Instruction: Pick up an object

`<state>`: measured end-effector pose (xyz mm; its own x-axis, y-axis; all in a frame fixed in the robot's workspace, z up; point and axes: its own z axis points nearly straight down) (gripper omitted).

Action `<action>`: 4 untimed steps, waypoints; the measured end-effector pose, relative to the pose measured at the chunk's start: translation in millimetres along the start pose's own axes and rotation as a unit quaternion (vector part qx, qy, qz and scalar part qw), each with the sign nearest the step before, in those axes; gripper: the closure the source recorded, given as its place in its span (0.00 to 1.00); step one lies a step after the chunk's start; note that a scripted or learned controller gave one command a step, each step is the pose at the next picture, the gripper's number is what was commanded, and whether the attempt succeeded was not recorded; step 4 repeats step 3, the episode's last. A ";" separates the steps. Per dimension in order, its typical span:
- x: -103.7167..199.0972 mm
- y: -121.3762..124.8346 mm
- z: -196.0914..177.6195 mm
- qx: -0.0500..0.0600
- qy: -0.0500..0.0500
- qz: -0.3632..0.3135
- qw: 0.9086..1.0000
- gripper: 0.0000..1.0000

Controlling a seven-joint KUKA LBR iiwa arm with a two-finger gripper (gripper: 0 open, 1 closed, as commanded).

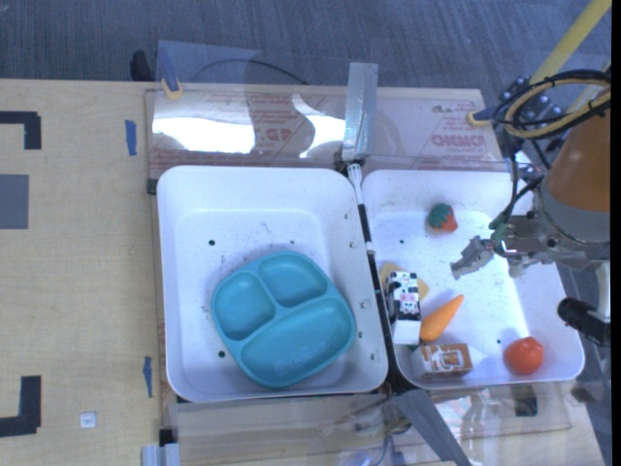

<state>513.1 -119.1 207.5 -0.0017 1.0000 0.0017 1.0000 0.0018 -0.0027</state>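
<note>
The left bin (184, 260) holds a blue plate (282, 316). The right bin (485, 197) holds a carrot (441, 316), tomato (525, 354), strawberry (442, 217) and small box (447, 359). The gripper (474, 258) hangs above, fingers apart, holding nothing.

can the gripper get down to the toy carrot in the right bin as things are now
Probably yes. The gripper hangs over the right bin, just up and right of the toy carrot. The carrot's top is uncovered, though the cow-print carton on its left could crowd a finger.
</note>
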 end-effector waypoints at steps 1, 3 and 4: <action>18.6 -8.4 101.4 -0.004 -0.001 -0.002 1.000 0.00; 115.4 -5.5 -12.4 -0.004 0.001 0.034 0.999 1.00; 115.4 -5.5 -12.4 -0.004 0.001 0.034 0.999 1.00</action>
